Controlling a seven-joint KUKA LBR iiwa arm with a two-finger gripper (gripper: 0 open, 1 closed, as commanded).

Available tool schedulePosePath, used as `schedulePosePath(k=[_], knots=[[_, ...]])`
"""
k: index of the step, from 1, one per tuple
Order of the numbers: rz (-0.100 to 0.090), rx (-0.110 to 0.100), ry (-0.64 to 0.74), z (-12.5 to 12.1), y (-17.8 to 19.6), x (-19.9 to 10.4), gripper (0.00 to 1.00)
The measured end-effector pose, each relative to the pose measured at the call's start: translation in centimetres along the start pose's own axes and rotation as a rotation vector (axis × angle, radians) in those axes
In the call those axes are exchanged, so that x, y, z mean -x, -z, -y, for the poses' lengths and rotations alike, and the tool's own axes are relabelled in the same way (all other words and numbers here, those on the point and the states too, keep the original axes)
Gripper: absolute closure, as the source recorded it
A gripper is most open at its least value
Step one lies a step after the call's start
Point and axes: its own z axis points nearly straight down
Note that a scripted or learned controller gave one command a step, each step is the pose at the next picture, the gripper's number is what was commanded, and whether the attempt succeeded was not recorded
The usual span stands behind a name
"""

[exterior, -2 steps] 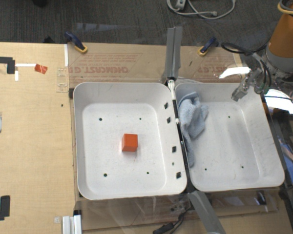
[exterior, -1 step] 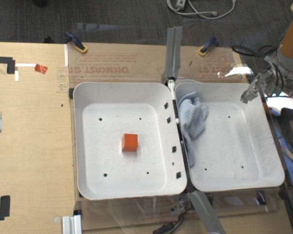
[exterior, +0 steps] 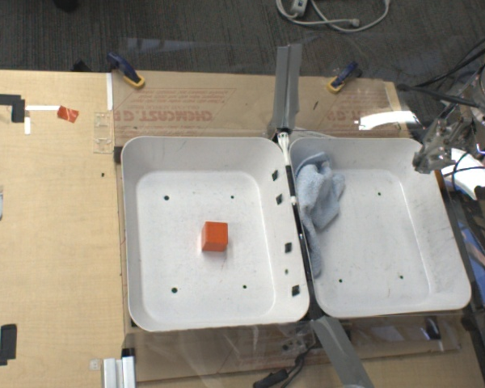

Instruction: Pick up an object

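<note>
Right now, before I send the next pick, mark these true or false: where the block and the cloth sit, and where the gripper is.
1. An orange block lies in the left bin. True.
2. A grey-blue cloth lies in the right bin. True.
3. The cloth covers the block. False: they lie apart, in separate bins.
4. The gripper hangs directly over the block. False: it is at the right bin's far right corner.
5. The cloth sits against the right bin's left wall. True.

Soft cloth (exterior: 318,194); smooth plastic bins (exterior: 137,241)
</note>
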Motion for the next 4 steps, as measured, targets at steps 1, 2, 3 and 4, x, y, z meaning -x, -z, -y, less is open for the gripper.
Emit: schedulePosePath(k=[1, 2, 3, 4], knots=[[-0.003, 0.003, 0.447, 0.2, -1.5, -2.8, 1.0], [0.0, 0.003, 0.77, 0.2, -0.2, -3.3, 1.0], [-0.001, 0.006, 1.16, 0.2, 0.1, -3.6, 1.0], [0.001, 0.005, 1.37, 0.1, 2.5, -2.1, 1.0]])
